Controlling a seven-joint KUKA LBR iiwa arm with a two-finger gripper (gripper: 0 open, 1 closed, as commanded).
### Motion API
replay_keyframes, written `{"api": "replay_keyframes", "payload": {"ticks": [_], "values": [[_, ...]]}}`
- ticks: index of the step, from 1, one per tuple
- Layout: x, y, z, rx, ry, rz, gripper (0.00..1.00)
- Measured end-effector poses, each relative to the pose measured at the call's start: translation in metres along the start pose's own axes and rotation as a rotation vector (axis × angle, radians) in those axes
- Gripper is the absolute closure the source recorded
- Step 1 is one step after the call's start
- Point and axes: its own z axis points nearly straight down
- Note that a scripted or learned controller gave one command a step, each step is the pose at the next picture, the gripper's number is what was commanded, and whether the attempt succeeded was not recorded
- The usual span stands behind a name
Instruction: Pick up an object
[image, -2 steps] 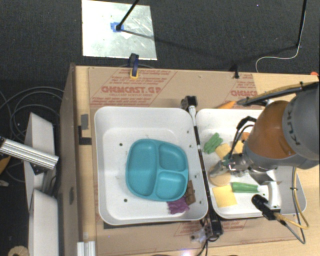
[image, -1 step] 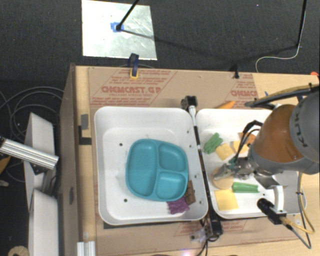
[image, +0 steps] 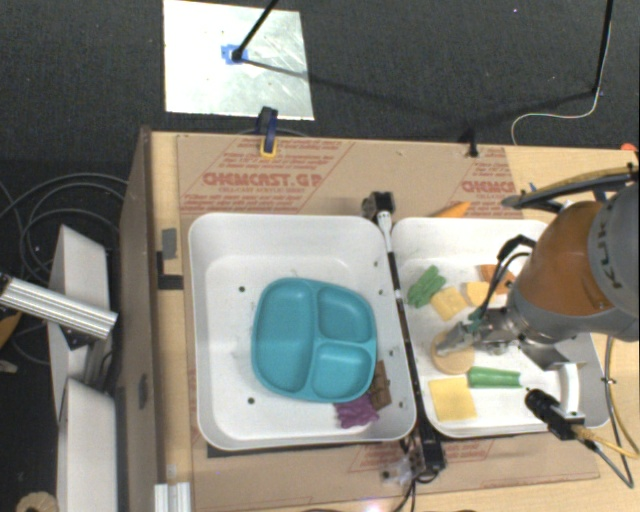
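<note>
Grey KUKA arm's two-finger gripper (image: 466, 335) low in the right shallow white bin (image: 420, 240), finger spread impossible to tell, touching a round tan disc (image: 452, 358) just beneath, green cylinder (image: 493, 377) and yellow square slice (image: 452, 398) just below.

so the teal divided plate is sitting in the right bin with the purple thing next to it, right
Not quite: the teal divided plate is in the left bin, not the right one. The purple thing does lie next to it, at its lower edge. The camera view shows this; the right bin holds the small green and yellow pieces where the arm works.
</note>
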Motion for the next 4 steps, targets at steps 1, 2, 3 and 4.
{"api": "replay_keyframes", "payload": {"ticks": [1,2,3,4], "values": [[0.01,-0.017,-0.001,-0.009,-0.009,0.005,0.0],[0.024,0.014,0.001,0.0,-0.006,-0.002,0.0],[-0.018,0.096,0.001,-0.004,-0.007,-0.003,0.0],[-0.002,0.153,0.002,-0.003,-0.006,-0.005,0.0]]}}
